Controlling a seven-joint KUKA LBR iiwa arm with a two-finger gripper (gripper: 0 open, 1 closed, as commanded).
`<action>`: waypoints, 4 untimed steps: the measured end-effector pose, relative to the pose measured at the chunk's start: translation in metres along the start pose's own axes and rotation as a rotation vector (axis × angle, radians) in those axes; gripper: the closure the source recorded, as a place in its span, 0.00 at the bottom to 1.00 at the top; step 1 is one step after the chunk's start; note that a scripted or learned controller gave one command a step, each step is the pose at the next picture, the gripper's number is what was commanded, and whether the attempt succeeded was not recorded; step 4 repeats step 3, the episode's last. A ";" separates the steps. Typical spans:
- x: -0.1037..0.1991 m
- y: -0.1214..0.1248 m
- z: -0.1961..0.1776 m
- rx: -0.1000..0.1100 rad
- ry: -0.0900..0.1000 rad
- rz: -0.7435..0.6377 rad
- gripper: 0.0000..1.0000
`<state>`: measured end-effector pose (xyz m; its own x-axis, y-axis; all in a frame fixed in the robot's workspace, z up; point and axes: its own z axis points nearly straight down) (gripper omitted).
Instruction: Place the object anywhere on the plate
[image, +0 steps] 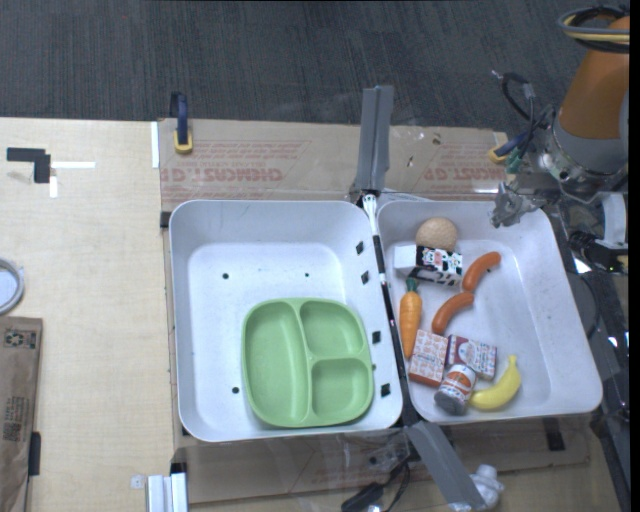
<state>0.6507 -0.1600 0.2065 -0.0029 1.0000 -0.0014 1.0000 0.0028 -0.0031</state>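
Gripper (512, 208) hovers over right white bin (560, 300) back rim, grip state unclear; green three-compartment plastic plate (306, 362) in left bin (200, 300); yellow toy banana (497, 387) among right-bin food toys.

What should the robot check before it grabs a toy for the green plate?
1. Plate in the left bin, nothing on it: ok.
2. Toys within the right bin: banana, carrot, sausages: ok.
3. Gripper above the right bin's far corner, not over a toy: not ok.
4. Gripper open: cannot tell.
5. Can touches banana and boxes, crowded: not ok.
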 end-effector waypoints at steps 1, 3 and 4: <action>0.049 -0.042 -0.112 -0.001 0.000 -0.043 1.00; 0.133 -0.056 0.017 0.000 0.001 -0.145 1.00; 0.133 -0.056 0.017 0.000 0.001 -0.145 1.00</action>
